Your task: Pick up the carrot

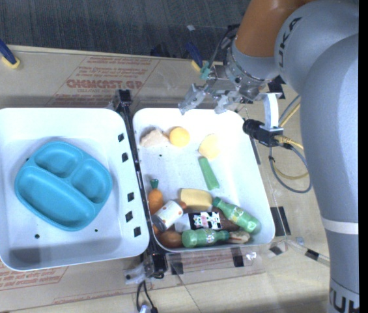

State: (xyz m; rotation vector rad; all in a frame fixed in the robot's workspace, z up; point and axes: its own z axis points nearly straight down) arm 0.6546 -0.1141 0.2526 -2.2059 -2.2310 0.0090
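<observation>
Orange and small, the carrot lies near the left wall of the right bin, toward its near end, just beside a small white cup in a cluster of play food; two green bottles and a yellow block lie in the same heap; farther off in that bin rest a yellow ball, a pale roll and a green stick; the left bin carries a blue divided tray; the tool hangs over the far rim of the right bin, well apart from the carrot, its fingers spread with nothing between them; both bins sit on the cardboard-covered worktop.
</observation>
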